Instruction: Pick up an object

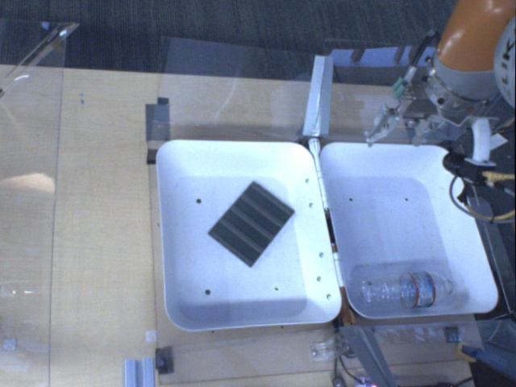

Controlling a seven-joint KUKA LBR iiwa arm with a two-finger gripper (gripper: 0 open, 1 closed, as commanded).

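- Nearest the camera, operator, you have a clear plastic bottle (pixel 401 289) lying on its side along the near wall of the right bin (pixel 379 185); being round and transparent, it will probably roll against that wall and give a poor edge for any finger to find.
- Your left bin (pixel 181 216) carries one dark ribbed panel (pixel 251 223), flat on the floor near the middle and turned at a diagonal; it sits well apart from every wall, so you have room to approach on all sides, yet it lies so low that a pinch has little to bite on.
- Your gripper (pixel 401 119) hangs over the far rim of the right bin, well apart from both objects; nothing is between its fingers (pixel 379 130), which look spread apart, though they are small and blurred at this slant, so treat that as likely rather than certain.
- Above it, the arm (pixel 477 22) comes in from the right with its orange band showing.
- Judgement: the pick is not yet begun; either object is a candidate, and the bottle is the closer to the gripper.
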